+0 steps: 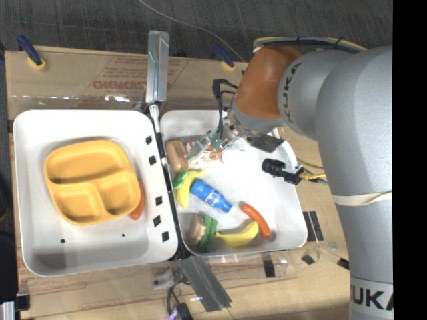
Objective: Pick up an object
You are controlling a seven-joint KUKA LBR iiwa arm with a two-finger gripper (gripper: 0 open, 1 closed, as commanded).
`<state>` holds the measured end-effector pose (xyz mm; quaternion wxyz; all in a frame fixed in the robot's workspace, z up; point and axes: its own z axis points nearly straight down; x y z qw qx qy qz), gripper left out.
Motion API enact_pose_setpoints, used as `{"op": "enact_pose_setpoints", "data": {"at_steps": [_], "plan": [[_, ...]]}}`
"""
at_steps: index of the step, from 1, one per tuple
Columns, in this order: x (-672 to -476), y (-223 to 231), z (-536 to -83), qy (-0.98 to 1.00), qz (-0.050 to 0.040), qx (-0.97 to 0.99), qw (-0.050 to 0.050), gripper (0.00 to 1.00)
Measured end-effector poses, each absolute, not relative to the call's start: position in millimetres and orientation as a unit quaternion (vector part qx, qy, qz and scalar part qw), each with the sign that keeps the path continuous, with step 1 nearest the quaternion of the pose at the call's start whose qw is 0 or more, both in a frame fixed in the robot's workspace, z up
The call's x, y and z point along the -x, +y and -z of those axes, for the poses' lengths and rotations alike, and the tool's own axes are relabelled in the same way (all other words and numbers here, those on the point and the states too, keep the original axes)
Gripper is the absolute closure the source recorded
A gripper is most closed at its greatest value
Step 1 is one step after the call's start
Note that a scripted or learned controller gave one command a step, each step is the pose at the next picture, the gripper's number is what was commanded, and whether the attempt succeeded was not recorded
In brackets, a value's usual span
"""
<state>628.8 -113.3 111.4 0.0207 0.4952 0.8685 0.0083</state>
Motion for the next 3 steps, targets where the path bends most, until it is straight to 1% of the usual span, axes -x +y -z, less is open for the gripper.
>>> {"op": "enact_pose_setpoints", "data": {"at_steps": [1, 2, 3], "plan": [[-582.6, -81, -196, 0.913, -0.001, -0.408, 0.004, 0.0], [-582.0, -81, -203, 0.913, 0.0004, -0.407, 0.001, 1.0], [-573.9, -65, -192, 0.942, 0.0002, -0.337, -0.001, 1.0]]}}
